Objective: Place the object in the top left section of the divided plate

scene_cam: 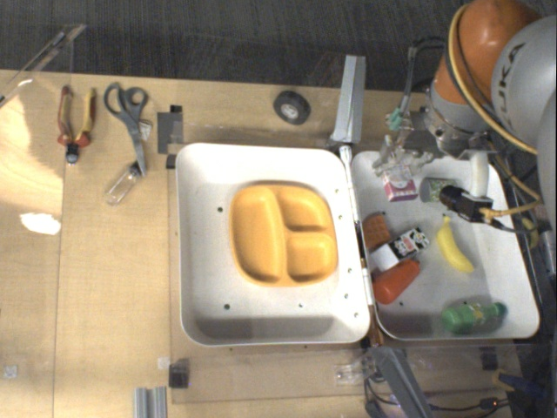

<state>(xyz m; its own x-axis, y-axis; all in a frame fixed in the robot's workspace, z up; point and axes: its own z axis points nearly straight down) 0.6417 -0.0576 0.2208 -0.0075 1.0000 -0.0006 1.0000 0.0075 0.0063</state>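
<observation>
On the far left of the pale wooden bench (96, 303) lie red-handled pliers (73, 122), then grey-handled scissors (130, 116) and, further right near the back edge, a black roll of tape (291, 106). The left shallow white bin (196, 312) holds a yellow divided plastic plate (283, 232) at its middle, with one long section on its left side and two smaller sections on its right. A grey metal bar (350, 98) stands at the back between the two bins. The right white bin (513, 316) carries the loose objects: a small pink and white carton (400, 185) at its back left, a brown block (377, 230) and a red-orange pepper-shaped toy (396, 280) along its left wall, a small black and white item (409, 243) just beside them, a yellow banana (452, 246) near the middle, and a green toy (471, 315) toward the front. The two-finger gripper (398, 157) hangs over the back left corner of the right bin, just above the pink carton; whether it is clenched, released or grasping anything I cannot tell. The grey arm with its orange band (487, 33) fills the upper right.
</observation>
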